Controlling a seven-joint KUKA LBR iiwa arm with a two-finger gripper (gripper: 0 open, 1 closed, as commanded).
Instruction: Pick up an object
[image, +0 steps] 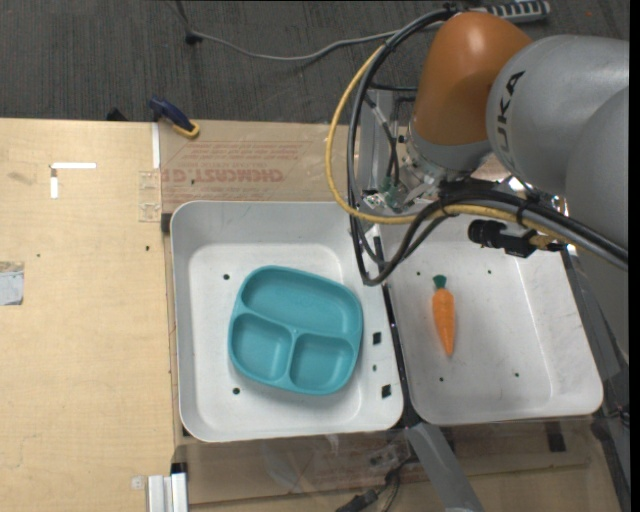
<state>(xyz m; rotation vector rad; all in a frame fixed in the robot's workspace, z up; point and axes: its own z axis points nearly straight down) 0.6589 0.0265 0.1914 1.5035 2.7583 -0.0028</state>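
Orange toy carrot (443, 316) lying in right bin (560, 395); teal divided plate (296, 331) in left bin (200, 400); gripper state impossible to tell.

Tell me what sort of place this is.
Likely a robot lab bench for grasping trials: a KUKA arm trailing cables over two white bins, which hold a toy carrot and a teal tray.

We are looking at a robotics lab workcell. A grey KUKA arm (560, 110) with loose yellow and black cables (400, 215) reaches over two shallow white bins (290, 225) set side by side on a plywood bench (80, 300). Flattened cardboard (240, 165) lies behind the bins, and more cables (290, 50) trail across the dark floor beyond.
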